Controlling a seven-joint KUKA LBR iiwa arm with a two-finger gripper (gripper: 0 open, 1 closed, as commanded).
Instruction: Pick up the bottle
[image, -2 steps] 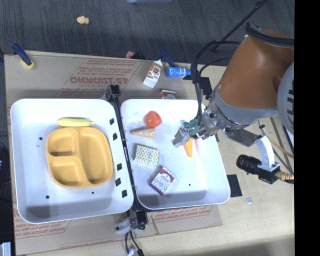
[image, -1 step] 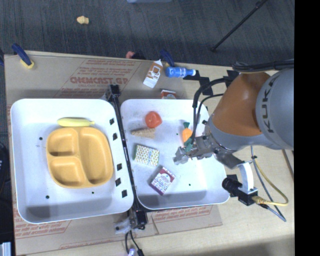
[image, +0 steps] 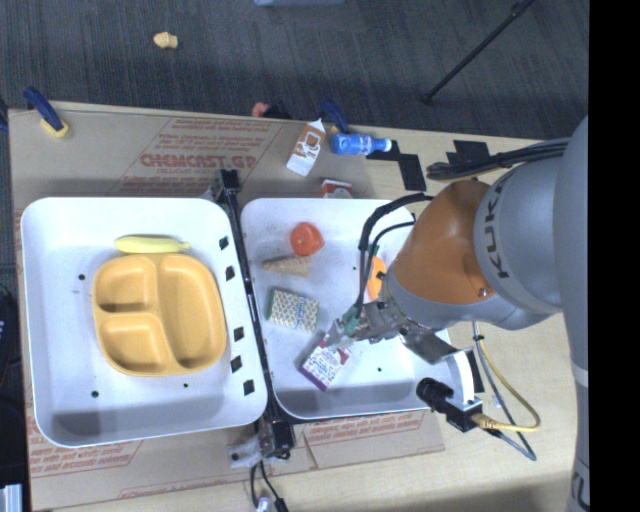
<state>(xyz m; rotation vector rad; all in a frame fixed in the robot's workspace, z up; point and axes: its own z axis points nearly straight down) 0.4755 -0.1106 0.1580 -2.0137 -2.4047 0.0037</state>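
arm, grey with orange band, reaches over the right bin, wrist bent low. gripper sits just above a purple-and-white packet in that bin; whether its fingers are apart or together cannot be told. bottle, blue and lying on its side, rests outside the right bin beyond its far rim, well apart from the gripper.
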